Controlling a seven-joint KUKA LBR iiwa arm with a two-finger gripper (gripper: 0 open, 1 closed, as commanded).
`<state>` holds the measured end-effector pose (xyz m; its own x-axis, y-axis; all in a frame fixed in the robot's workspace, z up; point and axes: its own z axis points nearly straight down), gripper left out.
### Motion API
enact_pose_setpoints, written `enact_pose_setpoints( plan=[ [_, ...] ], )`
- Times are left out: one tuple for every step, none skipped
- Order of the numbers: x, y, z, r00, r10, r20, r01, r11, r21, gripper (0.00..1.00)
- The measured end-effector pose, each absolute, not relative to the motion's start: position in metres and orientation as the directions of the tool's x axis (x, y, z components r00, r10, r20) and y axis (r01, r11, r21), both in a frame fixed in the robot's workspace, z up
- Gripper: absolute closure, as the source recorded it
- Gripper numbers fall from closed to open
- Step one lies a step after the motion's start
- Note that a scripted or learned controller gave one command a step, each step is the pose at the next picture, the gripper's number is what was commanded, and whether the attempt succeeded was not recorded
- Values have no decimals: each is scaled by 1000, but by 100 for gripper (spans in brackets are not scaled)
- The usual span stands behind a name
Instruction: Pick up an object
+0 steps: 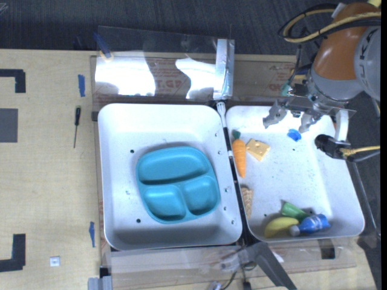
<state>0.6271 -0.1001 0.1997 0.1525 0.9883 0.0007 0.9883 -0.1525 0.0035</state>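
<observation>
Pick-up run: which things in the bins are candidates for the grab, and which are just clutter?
Candidates, right bin:
carrot
cheese wedge
small blue piece
banana
green item
blue bottle
gripper hovers above, holding nothing

Lying about:
blue divided tray in left bin
screwdriver on the bench

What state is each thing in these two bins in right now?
Tool: open, above the right bin, holding nothing.
Blue divided tray: flat in the left bin.
Carrot: lying against the divider.
Cheese: beside the carrot.
Banana: lying at the near edge.
Blue bottle: on its side.
</observation>
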Motion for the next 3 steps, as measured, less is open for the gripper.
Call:
enact_pose_setpoints(
  plan=[
    [592, -76, 277, 160, 987, 1, 987, -160, 6, 0],
    [587, -81, 182, 91, 996, 0, 996, -91, -7, 0],
    [627, -102, 143, 170, 986, -1, 986, -170, -2, 0]
  ],
)
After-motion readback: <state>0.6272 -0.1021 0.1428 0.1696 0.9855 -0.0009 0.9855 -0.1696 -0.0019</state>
